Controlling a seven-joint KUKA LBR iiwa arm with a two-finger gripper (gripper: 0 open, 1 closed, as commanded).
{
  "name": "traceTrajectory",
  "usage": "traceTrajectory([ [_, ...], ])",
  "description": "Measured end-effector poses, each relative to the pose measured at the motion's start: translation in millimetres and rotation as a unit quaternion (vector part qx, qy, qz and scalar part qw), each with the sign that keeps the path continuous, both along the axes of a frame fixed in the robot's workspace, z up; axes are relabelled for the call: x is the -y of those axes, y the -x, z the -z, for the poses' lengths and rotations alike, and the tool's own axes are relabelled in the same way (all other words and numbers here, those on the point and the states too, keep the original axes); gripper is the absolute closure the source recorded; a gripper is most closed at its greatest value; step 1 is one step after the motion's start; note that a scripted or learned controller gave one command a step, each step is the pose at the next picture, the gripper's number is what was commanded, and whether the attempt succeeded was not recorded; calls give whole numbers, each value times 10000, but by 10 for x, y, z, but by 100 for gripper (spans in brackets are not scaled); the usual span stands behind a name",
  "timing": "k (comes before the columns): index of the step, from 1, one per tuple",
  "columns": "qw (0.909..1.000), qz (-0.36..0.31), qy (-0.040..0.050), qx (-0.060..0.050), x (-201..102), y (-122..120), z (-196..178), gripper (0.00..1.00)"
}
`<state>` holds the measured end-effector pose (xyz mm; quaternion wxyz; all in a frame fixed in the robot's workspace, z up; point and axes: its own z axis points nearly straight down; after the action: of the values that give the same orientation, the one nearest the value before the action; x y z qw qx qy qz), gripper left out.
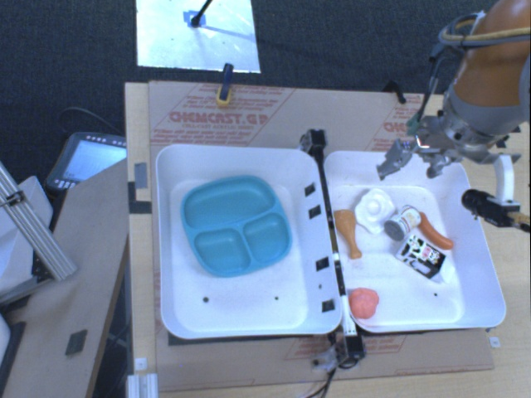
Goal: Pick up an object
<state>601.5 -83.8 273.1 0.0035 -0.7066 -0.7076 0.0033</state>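
Observation:
My gripper [414, 166] hangs over the far edge of the right bin [473, 305], its two fingers spread open with nothing between them. Below it in the bin lie a white fried-egg toy [375, 207], an orange drumstick [348, 233], a small grey can [401, 223], an orange carrot-like piece [436, 232], a black-and-white carton [421, 256] and a pink ball [363, 302] near the front edge. The egg toy is the closest of these to the gripper, a little in front and to its left.
A blue divided plate [236, 235] lies in the left bin [178, 305]. A black divider with clips [328, 230] runs between the bins. A shiny metal sheet [197, 23] lies behind the bench, and a tablet [87, 162] sits at the left.

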Motion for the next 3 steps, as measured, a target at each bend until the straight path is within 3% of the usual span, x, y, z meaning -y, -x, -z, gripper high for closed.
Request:
traceTrajectory([
  [1,10000,-8,4,56,-1,-18,-65,0],
  [2,10000,-2,2,34,-14,-103,514,0],
  [3,10000,3,2,32,40,-39,1104,0],
])
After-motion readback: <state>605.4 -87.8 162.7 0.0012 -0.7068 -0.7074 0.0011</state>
